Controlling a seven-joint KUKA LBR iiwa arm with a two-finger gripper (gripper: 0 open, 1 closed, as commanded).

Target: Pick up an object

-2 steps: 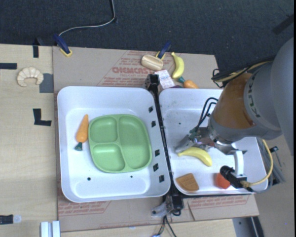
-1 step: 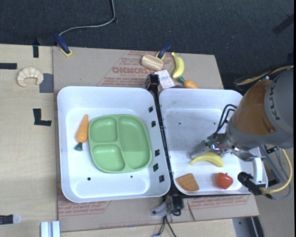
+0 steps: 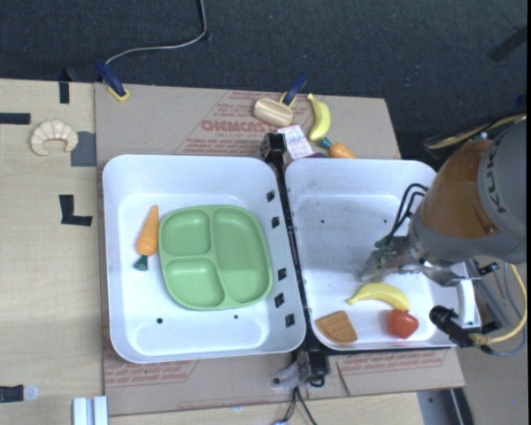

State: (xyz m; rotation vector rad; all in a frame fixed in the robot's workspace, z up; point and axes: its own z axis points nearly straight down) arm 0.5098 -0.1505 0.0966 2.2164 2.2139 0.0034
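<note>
The right bin (image 3: 336,193) is holding a banana (image 3: 380,295), tomato (image 3: 403,324) and bread slice (image 3: 337,328), the left bin (image 3: 124,193) a green tray (image 3: 216,257) and carrot (image 3: 148,229), while the gripper (image 3: 382,259), its state unreadable, is hovering above the banana.

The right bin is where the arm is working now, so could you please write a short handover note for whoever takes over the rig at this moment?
Gripper: low inside the right bin, just above the banana; nothing visibly between its fingers, and whether they are open or shut cannot be told.
Right bin: banana, red tomato-like piece and orange wedge lie along its near edge.
Left bin: green divided plate with a carrot beside it.
Done: no pick yet; every item rests on a bin floor.
Left: grasp one object, probably the banana as the nearest, and lift it.
</note>
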